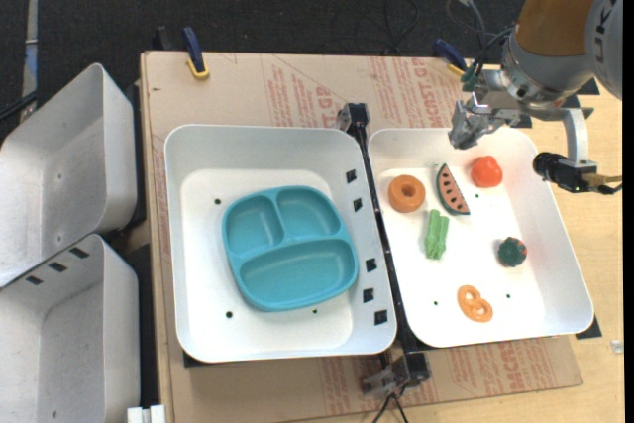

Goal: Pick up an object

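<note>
The right bin [555,312] holds several toy foods: an orange donut [406,193], a watermelon slice [453,190], a red tomato [485,171], a green pod [436,234], a dark green piece [511,252] and an orange pretzel [475,303]. My gripper [466,136] hangs over the bin's far edge, just above the watermelon slice and left of the tomato. Nothing shows between its fingers.
The left bin [188,312] holds a teal divided plate [289,247]. Two more white bins [59,163] stand off the bench at the left. A black divider [371,213] runs between the two bins. Clamps [196,54] sit on the bench's far edge.
</note>
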Action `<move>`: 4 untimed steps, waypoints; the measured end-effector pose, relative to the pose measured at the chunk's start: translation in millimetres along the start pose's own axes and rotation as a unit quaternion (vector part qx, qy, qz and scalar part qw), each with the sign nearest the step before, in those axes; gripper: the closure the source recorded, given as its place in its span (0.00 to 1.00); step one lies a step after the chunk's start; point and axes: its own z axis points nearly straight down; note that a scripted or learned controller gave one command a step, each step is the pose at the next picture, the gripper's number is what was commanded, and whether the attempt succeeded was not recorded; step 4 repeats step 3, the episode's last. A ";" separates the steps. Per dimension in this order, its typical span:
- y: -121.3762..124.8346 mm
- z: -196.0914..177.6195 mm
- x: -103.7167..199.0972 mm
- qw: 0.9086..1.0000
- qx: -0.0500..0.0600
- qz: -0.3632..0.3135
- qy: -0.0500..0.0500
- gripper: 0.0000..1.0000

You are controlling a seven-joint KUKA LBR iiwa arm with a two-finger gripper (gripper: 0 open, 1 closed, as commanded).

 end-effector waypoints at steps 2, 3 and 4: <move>4.7 -3.8 105.4 1.000 0.000 -0.001 0.000 1.00; 14.7 3.0 152.8 1.000 -0.001 0.000 0.000 1.00; 14.7 3.0 152.8 1.000 -0.001 0.000 0.000 1.00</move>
